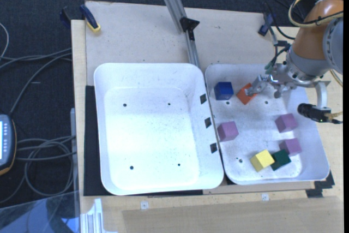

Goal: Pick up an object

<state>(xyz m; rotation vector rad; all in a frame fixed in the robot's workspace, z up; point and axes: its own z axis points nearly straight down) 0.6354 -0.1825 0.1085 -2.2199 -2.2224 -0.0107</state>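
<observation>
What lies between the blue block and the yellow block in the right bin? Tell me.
In the camera view, a purple block sits roughly between the blue block and the yellow block, slightly to the left of the line joining them. The rest is bare bin floor.

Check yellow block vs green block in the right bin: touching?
Touching. The camera view shows the yellow block and the green block pressed edge to edge near the right bin's front rim, with no white floor between them.

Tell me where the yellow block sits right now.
The yellow block lies near the front edge of the right bin, touching the green block on its right.
</observation>
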